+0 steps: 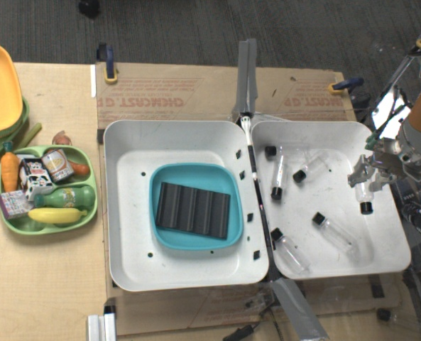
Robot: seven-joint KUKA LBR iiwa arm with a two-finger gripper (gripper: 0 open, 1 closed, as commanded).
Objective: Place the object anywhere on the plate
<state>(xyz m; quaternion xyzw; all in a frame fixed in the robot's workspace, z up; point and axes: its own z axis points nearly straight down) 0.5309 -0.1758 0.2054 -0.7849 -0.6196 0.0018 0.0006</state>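
Jaws (pixel 372 180) over right bin (pixel 380 261), near its right wall; clear vial with black cap (pixel 366 197) hangs just beneath, seemingly pinched, though jaw spread hard to make out. Teal plate (pixel 196 180) in left bin (pixel 125 190), dark ridged block (pixel 194 209) covering most of it.

Risks: smooth vial may slip during carry across divider; may roll off block on release.

Unclear: vial bodies transparent, outlines faint against white; arm cut off at frame's right.
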